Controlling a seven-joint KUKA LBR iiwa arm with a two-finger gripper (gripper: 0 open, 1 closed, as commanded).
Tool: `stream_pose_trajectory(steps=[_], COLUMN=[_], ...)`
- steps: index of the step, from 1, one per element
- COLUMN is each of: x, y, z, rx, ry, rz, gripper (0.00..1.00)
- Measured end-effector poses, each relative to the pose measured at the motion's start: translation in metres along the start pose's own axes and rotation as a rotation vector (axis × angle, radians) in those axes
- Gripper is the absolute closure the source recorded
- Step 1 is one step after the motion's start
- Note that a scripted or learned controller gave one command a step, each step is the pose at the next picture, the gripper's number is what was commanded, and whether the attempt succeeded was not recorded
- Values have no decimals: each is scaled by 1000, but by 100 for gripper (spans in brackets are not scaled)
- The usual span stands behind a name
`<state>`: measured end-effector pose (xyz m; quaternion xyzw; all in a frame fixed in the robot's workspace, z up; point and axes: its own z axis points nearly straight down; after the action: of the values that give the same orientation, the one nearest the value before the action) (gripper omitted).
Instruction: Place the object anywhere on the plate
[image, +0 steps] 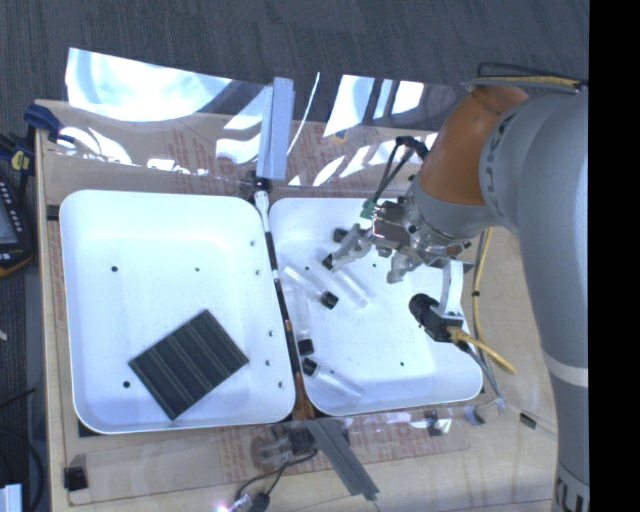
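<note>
The plate (190, 362) is a dark, ribbed rectangle lying at an angle in the front part of the left bin (90, 230). My gripper (336, 250) hangs in the upper middle of the right bin (455, 375), its fingers pointing left and standing open with nothing between them. A small black piece (328, 298) lies on the bin floor just below the fingertips, beside a faint clear item (352, 290). Two more small dark pieces (306, 356) sit by the right bin's left wall. The plate is far to the left of the gripper.
A raised divider (278, 300) runs between the two bins. A clear object (336, 381) lies near the right bin's front edge. The arm's cables and a black fitting (432, 318) hang over the bin's right side. Grey brackets (340, 458) stick out at the bench front.
</note>
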<state>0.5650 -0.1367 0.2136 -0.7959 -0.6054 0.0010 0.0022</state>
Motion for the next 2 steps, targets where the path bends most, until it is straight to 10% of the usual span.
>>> stream_pose_trajectory(steps=[1, 2], x=[51, 165], y=[-107, -138], z=[24, -25], rx=[4, 0], ry=[-2, -1], rz=[387, 578], gripper=[100, 100])
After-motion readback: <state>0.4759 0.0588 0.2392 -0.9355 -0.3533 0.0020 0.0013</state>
